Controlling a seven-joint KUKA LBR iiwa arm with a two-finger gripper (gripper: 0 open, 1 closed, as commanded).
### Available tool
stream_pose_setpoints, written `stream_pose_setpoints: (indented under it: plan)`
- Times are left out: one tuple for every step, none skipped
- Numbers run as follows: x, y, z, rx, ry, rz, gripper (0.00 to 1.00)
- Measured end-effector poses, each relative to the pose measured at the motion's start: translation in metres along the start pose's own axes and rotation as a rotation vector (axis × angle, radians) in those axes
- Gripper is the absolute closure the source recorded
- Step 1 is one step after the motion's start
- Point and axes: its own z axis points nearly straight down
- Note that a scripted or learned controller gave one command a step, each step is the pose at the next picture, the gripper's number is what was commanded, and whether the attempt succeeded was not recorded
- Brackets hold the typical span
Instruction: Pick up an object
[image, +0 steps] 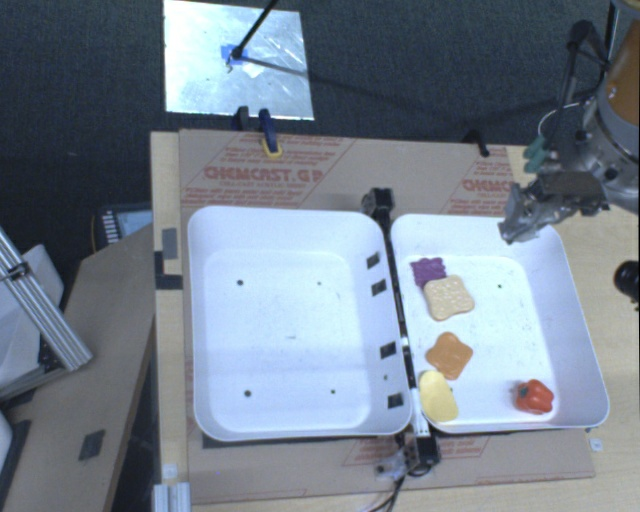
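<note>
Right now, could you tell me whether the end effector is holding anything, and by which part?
Nothing is visibly held: the end effector hovers above the right white plastic bin's far corner.

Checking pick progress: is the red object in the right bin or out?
In. The red object lies on the right bin floor near its front right corner, far from the gripper.

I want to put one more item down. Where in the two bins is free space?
The left bin floor is bare. In the right bin, the middle and right are free. Crowded: its left side, with purple piece, cracker, orange piece, yellow piece; red pepper fills the near-right corner.
</note>
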Motion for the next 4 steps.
stream_pose_setpoints:
  plan:
    - [0.052,0.0,-0.018,0.002,0.0,0.001,1.0]
    - [0.125,0.001,-0.059,0.0,0.002,-0.002,1.0]
    - [0.178,0.001,-0.057,0.004,0.001,0.0,1.0]
    - [0.118,0.001,-0.057,0.005,-0.002,0.013,1.0]
